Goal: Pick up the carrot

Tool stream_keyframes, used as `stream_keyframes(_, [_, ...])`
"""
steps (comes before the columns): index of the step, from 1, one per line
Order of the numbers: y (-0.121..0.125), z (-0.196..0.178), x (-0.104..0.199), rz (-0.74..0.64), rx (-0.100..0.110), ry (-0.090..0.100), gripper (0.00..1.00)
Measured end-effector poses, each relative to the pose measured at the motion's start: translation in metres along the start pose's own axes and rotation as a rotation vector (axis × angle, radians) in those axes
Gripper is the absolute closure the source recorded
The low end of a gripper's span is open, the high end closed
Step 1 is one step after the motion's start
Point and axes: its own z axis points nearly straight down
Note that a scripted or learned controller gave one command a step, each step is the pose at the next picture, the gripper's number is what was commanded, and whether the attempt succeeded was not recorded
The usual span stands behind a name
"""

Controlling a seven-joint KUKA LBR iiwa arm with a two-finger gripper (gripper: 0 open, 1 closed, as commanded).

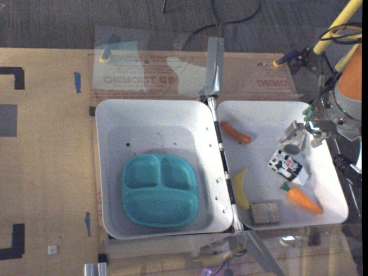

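The carrot (303, 199), orange with a small green top, lies on the floor of the right bin (261, 160) near its front right corner. My gripper (296, 137) hangs over the right side of that bin, up and slightly left of the carrot and apart from it. Its fingers look spread, with nothing between them. A black-and-white patterned box (286, 164) lies between the gripper and the carrot.
The right bin also holds an orange-red sausage-shaped item (236, 132) at the back left, a yellow banana (240, 189) by the left wall and a speckled sponge block (265, 213) at the front. A teal divided plate (160, 190) lies in the left bin (115, 154).
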Motion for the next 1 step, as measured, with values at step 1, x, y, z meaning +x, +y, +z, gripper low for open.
stream_keyframes(1, [-0.0630,0.1125,-0.0212,-0.063,-0.003,-0.001,0.00])
